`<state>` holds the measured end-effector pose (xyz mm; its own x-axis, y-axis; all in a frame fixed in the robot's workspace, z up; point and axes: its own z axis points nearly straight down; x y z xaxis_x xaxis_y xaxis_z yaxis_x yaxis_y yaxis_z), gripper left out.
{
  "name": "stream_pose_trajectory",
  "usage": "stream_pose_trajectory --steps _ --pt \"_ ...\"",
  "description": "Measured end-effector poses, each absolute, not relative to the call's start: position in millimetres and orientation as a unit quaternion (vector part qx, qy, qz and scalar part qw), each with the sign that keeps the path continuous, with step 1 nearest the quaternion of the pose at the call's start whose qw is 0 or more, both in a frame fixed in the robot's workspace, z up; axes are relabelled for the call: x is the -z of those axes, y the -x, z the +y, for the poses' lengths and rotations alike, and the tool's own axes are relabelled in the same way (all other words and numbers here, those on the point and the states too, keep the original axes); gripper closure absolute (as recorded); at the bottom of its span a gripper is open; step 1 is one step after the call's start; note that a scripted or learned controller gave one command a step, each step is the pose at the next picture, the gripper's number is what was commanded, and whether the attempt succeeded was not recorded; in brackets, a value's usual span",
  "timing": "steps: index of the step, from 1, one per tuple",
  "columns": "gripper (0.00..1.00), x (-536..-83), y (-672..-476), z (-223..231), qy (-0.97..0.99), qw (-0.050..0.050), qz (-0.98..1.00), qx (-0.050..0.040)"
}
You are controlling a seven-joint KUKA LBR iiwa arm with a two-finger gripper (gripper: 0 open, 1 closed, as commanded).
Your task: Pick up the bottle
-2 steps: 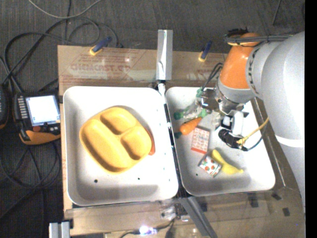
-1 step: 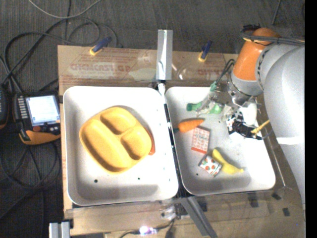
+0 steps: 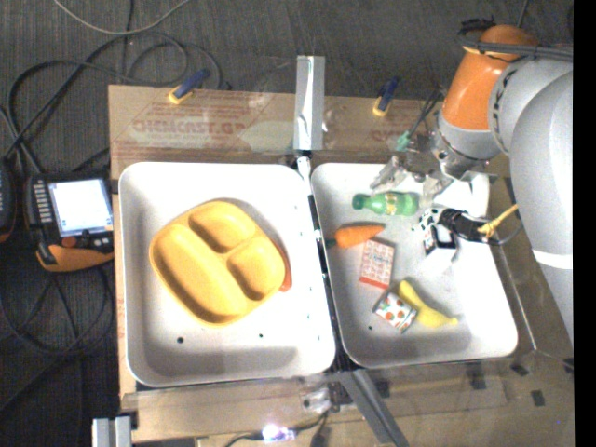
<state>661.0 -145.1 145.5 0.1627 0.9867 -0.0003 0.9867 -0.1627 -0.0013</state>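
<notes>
Left bin (image 3: 149, 343): white, shallow, in the left half of the frame, touching the right bin along the middle.
Yellow tray (image 3: 219, 259): three compartments, lying tilted in the middle of the left bin.
Right bin (image 3: 484, 329): white, right of centre.
Carrot (image 3: 358, 236): orange, near the right bin's left wall.
Card box (image 3: 377, 264): pinkish, printed, just below the carrot.
Banana (image 3: 426, 307): yellow, lower middle of the right bin.
Small carton (image 3: 395, 314): red-spotted, touching the banana's left side.
Surface (image 3: 214, 128): brown board behind both bins, upper centre.
Handheld screen (image 3: 74, 208): lit, far left edge.
Cables (image 3: 102, 26): looping over dark floor, upper left.
</notes>
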Motion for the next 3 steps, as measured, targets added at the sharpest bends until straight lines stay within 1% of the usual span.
stream_pose_trajectory --steps 1,2,3 --pt "0.00 -113.1 -659.7 -155.4 0.781 -0.002 -0.625 0.0016" --pt "0.00 -108.7 -661.3 -152.6 0.795 -0.014 -0.606 0.0126" --pt "0.00 -109.2 -664.8 -160.3 0.804 -0.013 -0.594 0.0165"
